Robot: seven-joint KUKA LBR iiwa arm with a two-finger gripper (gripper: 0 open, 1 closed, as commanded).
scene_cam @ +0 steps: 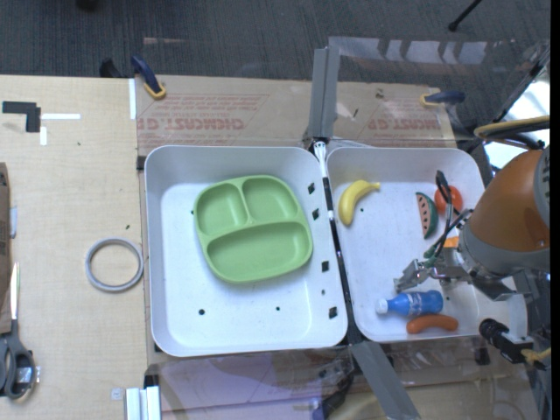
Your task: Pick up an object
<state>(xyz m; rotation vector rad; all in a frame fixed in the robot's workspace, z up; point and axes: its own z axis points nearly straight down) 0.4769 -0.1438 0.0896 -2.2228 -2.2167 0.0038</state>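
1. Tool (411, 277) on the grey arm (512, 213) is hanging low in the right bin (385, 234), its metal fingertips spread and released, nothing lying between them.
2. Just below the tips, a blue bottle (413, 304) is lying on its side, white cap pointing left, and looks the nearest candidate for the pick; an orange sausage (431, 324) is lying touching or just beside the bottle's lower edge.
3. Judging from this, a clean grasp is calling for the tips to come straight down across the bottle's body, square to its length, so the round shape is not rolling out as they close.
4. Crowding is the risk: closing too near the lower side could be catching the sausage as well, or nudging both against the bin's front wall.
5. Elsewhere in the same bin, a banana (354, 199) is lying near the dividing wall, well apart, while a watermelon slice (426, 213) and a red-orange piece (450, 198) are sitting by the arm; cables around the wrist are partly hiding them.
6. A green divided plate (254, 228) is resting in the left bin (166, 234), clear of the work.
7. On the wooden surface (61, 191), a tape ring (114, 263) and scissors (16, 357) are lying far left.
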